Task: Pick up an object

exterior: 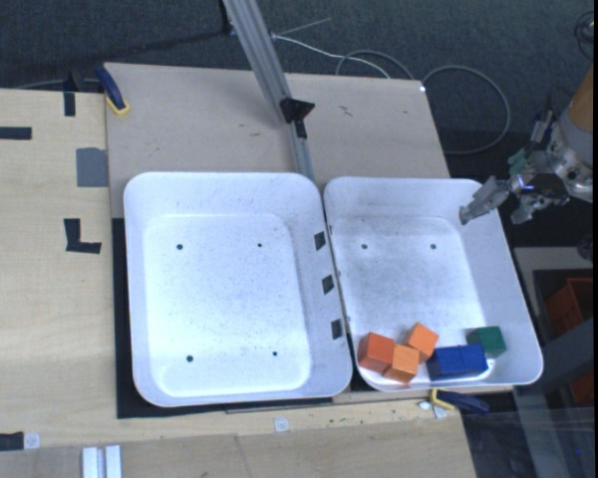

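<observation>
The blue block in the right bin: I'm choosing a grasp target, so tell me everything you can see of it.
The blue block is a flat, rectangular piece of saturated blue, wider than it is deep, smooth and probably plastic or painted wood. It lies flat in the near right corner of the right bin, close against the front rim. An orange cube sits against its left end and a green block at its far right corner. The tool hovers well away, over the bin's far right rim.
</observation>
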You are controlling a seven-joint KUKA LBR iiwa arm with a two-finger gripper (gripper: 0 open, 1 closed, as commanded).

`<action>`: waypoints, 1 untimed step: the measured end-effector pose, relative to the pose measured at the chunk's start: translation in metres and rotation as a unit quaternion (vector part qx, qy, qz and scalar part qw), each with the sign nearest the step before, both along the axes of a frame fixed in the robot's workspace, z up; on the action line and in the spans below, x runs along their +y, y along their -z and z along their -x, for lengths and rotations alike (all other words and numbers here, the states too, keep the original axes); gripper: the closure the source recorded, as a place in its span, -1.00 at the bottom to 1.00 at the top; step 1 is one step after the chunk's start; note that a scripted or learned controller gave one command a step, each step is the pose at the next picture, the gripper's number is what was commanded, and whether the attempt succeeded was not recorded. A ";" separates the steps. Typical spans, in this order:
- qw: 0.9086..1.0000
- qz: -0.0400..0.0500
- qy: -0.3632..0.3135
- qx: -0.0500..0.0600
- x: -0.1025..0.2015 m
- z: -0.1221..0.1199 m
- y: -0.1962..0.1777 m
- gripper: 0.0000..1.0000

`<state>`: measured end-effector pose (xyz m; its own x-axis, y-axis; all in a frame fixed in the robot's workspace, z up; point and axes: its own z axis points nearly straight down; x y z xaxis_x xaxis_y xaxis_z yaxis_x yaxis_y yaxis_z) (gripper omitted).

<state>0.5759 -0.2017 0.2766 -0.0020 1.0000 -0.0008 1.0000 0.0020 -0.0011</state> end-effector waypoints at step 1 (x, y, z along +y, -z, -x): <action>1.000 0.000 0.001 -0.001 -0.008 0.029 -0.026 -1.00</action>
<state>0.5472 -0.2095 0.3029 -0.0003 1.0000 -0.0009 1.0000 0.0003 0.0004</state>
